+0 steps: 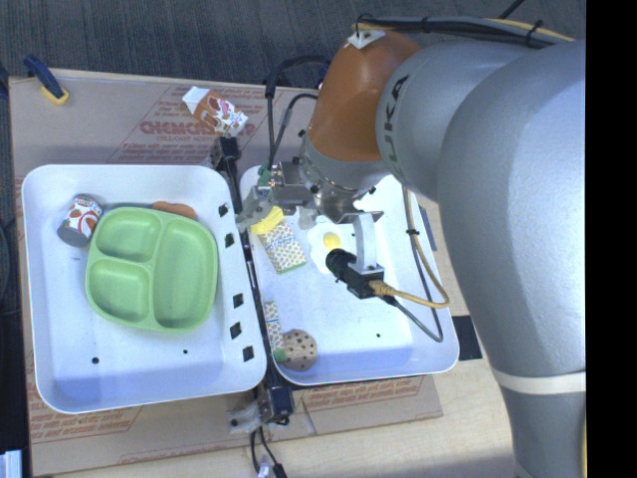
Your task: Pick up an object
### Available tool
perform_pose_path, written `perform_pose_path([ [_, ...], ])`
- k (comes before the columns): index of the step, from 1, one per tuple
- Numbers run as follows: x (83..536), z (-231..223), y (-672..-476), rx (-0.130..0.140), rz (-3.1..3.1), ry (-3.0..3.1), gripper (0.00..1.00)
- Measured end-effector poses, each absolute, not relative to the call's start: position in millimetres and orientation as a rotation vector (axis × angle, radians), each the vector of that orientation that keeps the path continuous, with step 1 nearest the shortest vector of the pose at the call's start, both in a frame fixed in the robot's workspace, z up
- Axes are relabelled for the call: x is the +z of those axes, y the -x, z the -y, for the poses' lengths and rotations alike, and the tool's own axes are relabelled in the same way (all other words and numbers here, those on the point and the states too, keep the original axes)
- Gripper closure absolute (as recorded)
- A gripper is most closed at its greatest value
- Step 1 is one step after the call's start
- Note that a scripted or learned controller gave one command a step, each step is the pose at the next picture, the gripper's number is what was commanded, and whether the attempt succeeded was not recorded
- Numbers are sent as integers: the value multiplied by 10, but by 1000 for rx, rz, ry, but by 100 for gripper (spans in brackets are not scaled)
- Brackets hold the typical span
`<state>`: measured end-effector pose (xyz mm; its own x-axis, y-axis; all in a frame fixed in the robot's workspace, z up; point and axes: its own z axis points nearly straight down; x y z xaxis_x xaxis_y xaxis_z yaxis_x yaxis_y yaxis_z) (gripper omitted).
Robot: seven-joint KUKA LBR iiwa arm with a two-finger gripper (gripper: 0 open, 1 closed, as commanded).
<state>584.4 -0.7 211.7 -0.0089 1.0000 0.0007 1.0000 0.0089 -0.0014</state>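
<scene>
We are low in the right bin [418, 352], reaching for the box [283, 247] that lies just by our gripper [267, 207]. We cannot tell how the gripper is set. Next we must close on the box and lift it straight up.

Bins: two, white, side by side, left [40, 267] and right [398, 352].
Trays: one, green, three compartments [152, 267], in the left bin.
Cans: one [80, 219], at the tray's upper left corner.
Orange items: one [175, 209], behind the tray, kind unclear.
Patterned packets: one [282, 247], in the right bin.
Speckled balls: one [297, 348], at the right bin's near edge.
Wrapped packets outside the bins: one [214, 113].
Arms: one [478, 167].
</scene>
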Motion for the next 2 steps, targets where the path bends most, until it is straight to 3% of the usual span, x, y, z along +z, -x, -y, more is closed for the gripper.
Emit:
perform_pose_path([
  [1,1477,1115,-5443,9,2225,2214,0],
  [2,1712,1045,-6013,0,2226,2216,0],
])
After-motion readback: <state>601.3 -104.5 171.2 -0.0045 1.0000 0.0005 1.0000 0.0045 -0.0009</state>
